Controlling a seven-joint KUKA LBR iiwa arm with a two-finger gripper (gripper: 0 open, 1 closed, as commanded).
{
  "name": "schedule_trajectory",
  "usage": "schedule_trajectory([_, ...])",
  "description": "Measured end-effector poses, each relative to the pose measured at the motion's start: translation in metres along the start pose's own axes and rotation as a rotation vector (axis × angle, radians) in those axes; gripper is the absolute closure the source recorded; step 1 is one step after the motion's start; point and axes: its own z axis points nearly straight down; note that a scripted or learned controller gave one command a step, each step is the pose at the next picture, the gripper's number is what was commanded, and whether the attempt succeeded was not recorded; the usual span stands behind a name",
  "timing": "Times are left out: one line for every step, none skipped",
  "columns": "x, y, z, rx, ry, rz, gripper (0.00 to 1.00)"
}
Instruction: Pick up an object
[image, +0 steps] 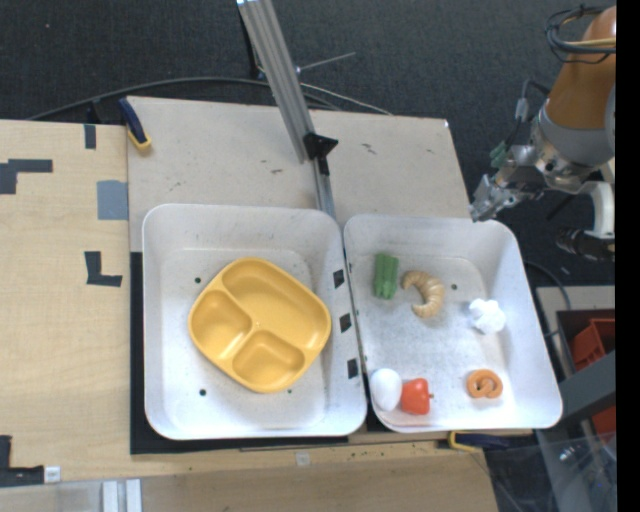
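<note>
Hovering just outside the upper right corner of the right bin (520, 262), the claw (484, 206) sits at the end of the grey arm, and you cannot tell from this slanted view whether it is spread or closed; it looks small and dark against the floor. Nothing is visibly caught in it.

Every candidate lies down and to the left of the claw, inside that right bin. Nearest are the tan croissant-shaped piece (426, 293), a curved, matte crescent whose long axis runs roughly top to bottom with a hook at its upper end, and the white lumpy object (488, 315), almost straight below the claw and close to the bin's right wall. A little farther left stands the green block (386, 276), a ribbed oblong with its long axis running up and down the frame. Farthest from the claw, along the bin's near edge, you have an orange ring (484, 384), a red pepper-like piece (415, 396) and a smooth white egg shape (384, 387) touching it.

Well beyond, past the divider, the left bin (165, 300) carries a glossy yellow sectioned plate (260, 324).

Your shortest drop is probably onto the white lump, though its soft-looking, irregular outline may give poor purchase; the croissant's narrow waist seems the fairer target.
</note>
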Motion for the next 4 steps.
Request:
schedule_trajectory([0.051, -0.011, -0.007, 0.005, 0.003, -0.004, 1.00])
schedule_trajectory([0.093, -0.021, -0.004, 0.007, 0.002, -0.003, 1.00])
schedule_trajectory([0.152, -0.034, -0.007, 0.006, 0.003, -0.005, 1.00])
schedule_trajectory([0.205, -0.038, -0.004, 0.007, 0.003, -0.005, 1.00])
